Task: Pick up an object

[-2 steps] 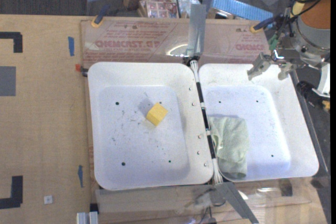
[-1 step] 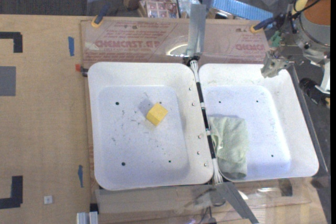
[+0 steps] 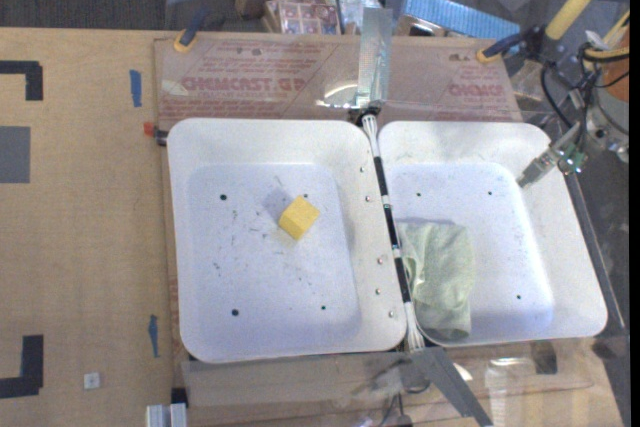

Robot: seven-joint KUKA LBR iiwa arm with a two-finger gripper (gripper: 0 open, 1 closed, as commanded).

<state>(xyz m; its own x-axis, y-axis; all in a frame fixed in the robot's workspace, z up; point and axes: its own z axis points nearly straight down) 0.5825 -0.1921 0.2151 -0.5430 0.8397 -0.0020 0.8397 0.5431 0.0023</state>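
Nothing lifted yet. 2 candidates lie untouched: yellow block [image 3: 298,217] mid left bin [image 3: 190,315]; pale green cloth [image 3: 440,277] crumpled in right bin [image 3: 575,300], against the divider. Gripper [image 3: 545,165] near right bin's far corner; jaw state cannot be told. Approach, grasp and lift all remain.

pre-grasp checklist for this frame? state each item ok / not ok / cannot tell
1. Target in view: yellow block lies in the left bin, unobstructed. ok
2. Second candidate: pale green cloth is crumpled in the right bin, against the divider side. ok
3. Nothing stacked on or touching the block. ok
4. Pincer position: over the right bin's upper right rim, far from both objects. not ok for grasping yet
5. Pincer finger state: too small and blurred. cannot tell
6. Object held: nothing visible at the pincer tip. ok
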